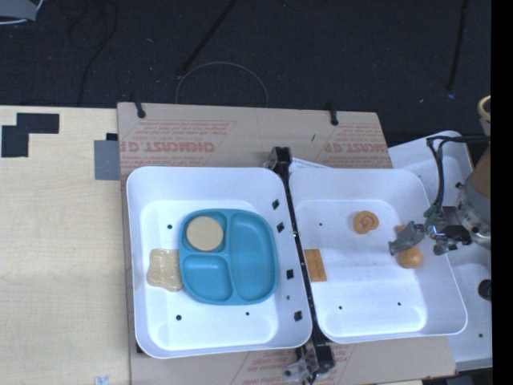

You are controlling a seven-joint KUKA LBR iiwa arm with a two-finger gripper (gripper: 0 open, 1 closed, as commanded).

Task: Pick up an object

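A pale wood desk (56,247) fills the left side, with dark rectangular patches near its far edge. On it sits a cardboard sheet (248,139) printed with reversed red lettering, and this carries the two white bins side by side.

In the left bin (152,195), a pale yellowish sponge-like piece (164,269) lies near the left wall, touching the left edge of a blue divided plate (231,257) that takes up the bin's middle. A round tan disc (203,233), cracker-like, rests in the plate's upper left compartment.

A black clamp strip (292,251) runs down the seam between the two bins.

In the right bin (353,311), a small flat orange-brown rectangle (313,265) lies against the left wall. Farther right, toward the far half, sits a small round orange object (365,222). Near the right wall lies a second small orange lump (410,257), just below the pincer.

The gripper (410,240) reaches over the right bin's right edge; its grey fingertip is just beside or touching the top of that lump, but whether the pincer is released or clenched cannot be told from this view
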